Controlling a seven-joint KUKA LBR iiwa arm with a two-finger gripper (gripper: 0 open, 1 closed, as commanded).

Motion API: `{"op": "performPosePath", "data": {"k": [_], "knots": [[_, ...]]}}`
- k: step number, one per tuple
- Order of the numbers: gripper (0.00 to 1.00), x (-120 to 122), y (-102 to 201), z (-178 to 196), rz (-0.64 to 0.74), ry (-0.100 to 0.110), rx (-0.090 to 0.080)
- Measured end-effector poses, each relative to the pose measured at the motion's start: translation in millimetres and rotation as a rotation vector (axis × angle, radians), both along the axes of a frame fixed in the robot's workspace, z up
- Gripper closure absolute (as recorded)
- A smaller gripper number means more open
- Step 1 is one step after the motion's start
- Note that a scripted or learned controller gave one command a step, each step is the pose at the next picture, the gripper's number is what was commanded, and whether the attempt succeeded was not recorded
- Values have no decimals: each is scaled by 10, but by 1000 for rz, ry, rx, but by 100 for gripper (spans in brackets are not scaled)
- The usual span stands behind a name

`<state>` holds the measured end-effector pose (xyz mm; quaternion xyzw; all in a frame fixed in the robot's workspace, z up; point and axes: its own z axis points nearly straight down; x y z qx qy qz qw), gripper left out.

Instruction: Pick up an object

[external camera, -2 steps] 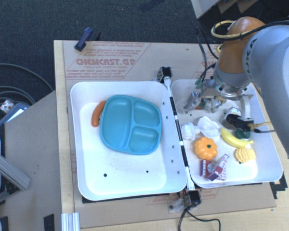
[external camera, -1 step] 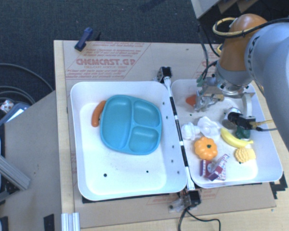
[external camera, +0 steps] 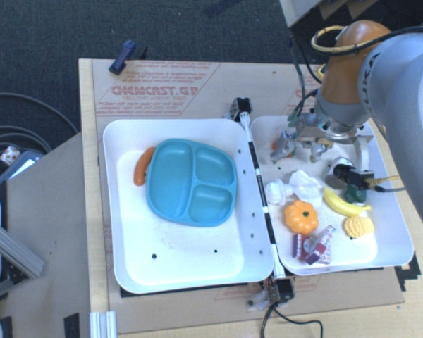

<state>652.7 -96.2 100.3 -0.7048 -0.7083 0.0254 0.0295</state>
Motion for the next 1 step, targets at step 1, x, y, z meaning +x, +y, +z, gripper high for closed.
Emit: {"op": "performPosePath", "data": {"k": [1], "knots": [[100, 5, 0, 101, 0, -2, 0]]}}
